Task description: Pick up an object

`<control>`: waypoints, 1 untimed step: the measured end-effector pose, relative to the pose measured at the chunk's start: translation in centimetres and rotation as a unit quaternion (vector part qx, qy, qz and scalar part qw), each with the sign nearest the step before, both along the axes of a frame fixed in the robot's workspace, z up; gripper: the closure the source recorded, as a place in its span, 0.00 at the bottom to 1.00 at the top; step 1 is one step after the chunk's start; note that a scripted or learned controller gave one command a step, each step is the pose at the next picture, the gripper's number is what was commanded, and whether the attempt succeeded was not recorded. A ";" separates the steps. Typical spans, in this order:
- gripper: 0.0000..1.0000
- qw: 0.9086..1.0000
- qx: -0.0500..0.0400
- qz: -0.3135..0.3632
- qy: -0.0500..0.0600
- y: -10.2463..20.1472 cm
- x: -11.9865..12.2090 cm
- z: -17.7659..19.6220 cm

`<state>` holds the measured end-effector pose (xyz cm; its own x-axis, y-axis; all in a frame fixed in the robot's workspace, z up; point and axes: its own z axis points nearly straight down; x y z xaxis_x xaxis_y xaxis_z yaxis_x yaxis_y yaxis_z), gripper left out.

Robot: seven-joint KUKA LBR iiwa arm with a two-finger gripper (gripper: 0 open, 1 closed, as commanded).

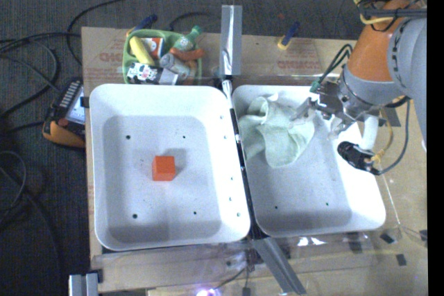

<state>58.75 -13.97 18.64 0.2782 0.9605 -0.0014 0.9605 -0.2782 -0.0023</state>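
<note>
A small orange-red cube (164,168) lies flat in the middle of the left bin (111,107). A crumpled pale green cloth (277,134) sits in the far left part of the right bin (361,208). The arm reaches in from the right, its orange band (373,60) above the wrist. My gripper (309,109) hangs low over the far side of the right bin, right at the cloth's upper right edge. Whether it touches the cloth is unclear.
A green basket (161,55) of small items stands behind the left bin. A grey metal post (231,45) rises between the bins at the back. A black cable fitting (355,153) hangs by the right bin's right wall. An orange device (61,114) lies left of the bench.
</note>
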 end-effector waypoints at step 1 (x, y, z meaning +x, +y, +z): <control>0.00 0.997 -0.001 0.072 0.000 1.5 0.4 5.8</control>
